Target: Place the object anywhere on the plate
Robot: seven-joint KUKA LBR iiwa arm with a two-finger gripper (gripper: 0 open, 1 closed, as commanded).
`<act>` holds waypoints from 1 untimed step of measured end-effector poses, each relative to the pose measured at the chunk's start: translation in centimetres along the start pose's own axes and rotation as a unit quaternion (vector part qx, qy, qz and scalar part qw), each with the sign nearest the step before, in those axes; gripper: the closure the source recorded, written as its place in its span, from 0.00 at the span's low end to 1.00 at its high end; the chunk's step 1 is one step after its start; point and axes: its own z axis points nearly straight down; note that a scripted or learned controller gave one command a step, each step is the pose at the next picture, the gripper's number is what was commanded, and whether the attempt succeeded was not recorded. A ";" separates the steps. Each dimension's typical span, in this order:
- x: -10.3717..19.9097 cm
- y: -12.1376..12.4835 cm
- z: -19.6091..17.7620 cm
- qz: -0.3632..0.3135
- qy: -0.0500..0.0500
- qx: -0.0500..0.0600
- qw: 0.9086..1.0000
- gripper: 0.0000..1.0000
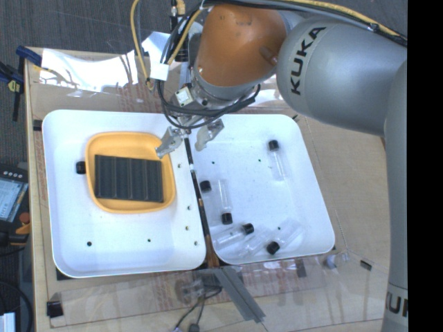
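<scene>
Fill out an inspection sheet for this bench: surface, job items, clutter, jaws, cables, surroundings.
Surface: two white bins side by side, left bin and right bin.
Job's things: yellow plate with a dark ribbed insert in the left bin; clear black-capped vials scattered in the right bin.
Clutter: small black piece beside the plate.
Grippers: gripper over the seam between bins, jaws apart, nothing between them.
Cables: yellow cable looping above the wrist.
Surroundings: foil sheet behind the bins.

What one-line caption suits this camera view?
Tool hovers open between yellow plate and clear vials in the right bin.
</scene>
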 end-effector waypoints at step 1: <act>5.4 1.1 -0.1 -0.054 0.000 0.002 0.999 0.00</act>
